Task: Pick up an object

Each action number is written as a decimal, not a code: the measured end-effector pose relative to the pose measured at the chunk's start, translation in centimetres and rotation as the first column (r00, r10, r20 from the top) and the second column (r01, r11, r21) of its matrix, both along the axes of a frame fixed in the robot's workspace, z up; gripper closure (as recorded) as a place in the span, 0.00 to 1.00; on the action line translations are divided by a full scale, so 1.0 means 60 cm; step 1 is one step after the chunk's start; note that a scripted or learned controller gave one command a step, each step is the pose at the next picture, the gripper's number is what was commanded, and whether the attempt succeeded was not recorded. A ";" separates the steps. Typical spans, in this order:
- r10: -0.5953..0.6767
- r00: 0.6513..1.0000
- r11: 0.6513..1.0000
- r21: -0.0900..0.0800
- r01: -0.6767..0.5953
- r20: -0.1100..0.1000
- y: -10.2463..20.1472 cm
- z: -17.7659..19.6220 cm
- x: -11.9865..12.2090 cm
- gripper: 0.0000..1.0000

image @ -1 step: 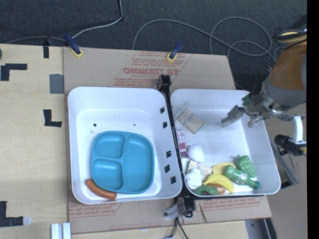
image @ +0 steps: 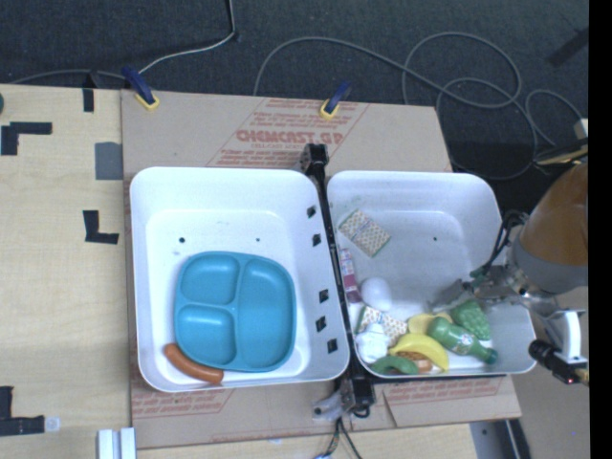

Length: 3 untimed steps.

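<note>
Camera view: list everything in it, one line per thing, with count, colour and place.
bins: two, white, side by side on the cardboard sheet.
divided plate: one, light blue, in the left bin.
sausage: one, orange-brown, left bin's near corner, beside the plate.
patterned packet: one, grey-tan, far part of the right bin.
white ball: one, right bin near the divider.
banana: one, yellow, in the pile at the right bin's near edge.
green toys: at least two, same pile; exact shapes unclear.
cardboard sheet: one, brown with red print, under both bins.
clamps: two, blue and yellow, at the cardboard's far edge.
cables: several, pale, on the dark floor.
arm: one, grey and orange, at the right.
gripper: one, above the pile.
</note>
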<state>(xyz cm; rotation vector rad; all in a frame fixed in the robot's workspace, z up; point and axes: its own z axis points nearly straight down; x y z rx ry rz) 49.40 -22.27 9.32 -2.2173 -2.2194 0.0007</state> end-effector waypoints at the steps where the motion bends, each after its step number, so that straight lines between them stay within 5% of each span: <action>1: 0.001 1.000 1.000 -0.001 -0.001 0.002 0.000 0.016 0.001 1.00; 2: 0.000 1.000 1.000 -0.003 0.000 0.003 -0.001 0.044 0.091 1.00; 3: 0.002 1.000 1.000 -0.001 -0.002 0.006 0.193 -0.013 0.168 1.00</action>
